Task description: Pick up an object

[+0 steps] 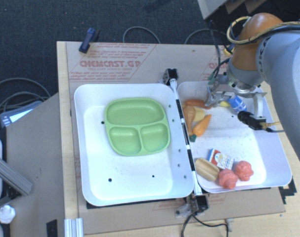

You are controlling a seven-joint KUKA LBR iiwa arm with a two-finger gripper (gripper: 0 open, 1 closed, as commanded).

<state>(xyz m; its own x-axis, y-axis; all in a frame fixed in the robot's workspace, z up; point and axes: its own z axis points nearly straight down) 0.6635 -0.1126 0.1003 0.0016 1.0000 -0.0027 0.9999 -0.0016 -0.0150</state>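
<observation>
Worktop (115,58): two white bins. Fingers (220,98) low at right bin (268,152) far edge, near carrot (201,126); finger state indeterminate. No object lifted; pick outstanding.

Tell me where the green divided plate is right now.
The green divided plate lies in the left bin, toward its upper middle, across the divider from the carrot in the right bin.

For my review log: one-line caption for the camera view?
Arm's tool over right bin near toy food; green divided plate in left bin.
</observation>
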